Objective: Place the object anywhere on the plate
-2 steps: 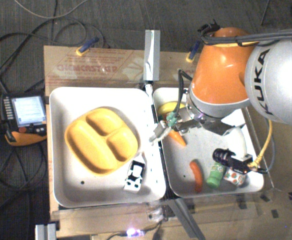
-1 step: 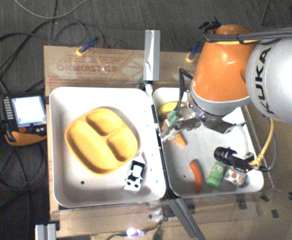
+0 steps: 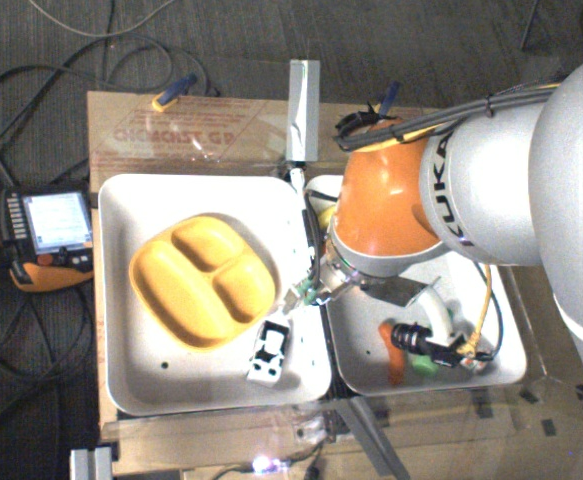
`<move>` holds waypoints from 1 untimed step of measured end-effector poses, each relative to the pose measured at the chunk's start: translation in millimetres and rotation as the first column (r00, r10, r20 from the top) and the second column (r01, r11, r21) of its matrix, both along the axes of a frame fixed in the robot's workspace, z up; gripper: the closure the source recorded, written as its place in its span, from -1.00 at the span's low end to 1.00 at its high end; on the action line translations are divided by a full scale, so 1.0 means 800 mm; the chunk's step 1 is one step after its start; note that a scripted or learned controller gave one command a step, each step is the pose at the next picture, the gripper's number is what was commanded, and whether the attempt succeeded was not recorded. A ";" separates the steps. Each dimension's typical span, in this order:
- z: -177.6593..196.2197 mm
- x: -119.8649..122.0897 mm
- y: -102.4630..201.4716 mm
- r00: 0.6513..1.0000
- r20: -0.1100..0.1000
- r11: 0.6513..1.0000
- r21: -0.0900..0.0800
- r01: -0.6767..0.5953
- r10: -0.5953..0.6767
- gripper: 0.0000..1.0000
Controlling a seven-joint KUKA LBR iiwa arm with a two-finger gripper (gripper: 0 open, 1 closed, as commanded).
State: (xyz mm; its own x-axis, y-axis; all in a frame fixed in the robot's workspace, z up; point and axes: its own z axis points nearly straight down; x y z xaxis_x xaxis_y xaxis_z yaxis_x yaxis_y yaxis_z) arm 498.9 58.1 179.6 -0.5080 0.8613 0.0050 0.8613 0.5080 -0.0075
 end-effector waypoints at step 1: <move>0.001 -0.018 0.003 0.985 0.002 0.985 0.000 -0.174 0.174 1.00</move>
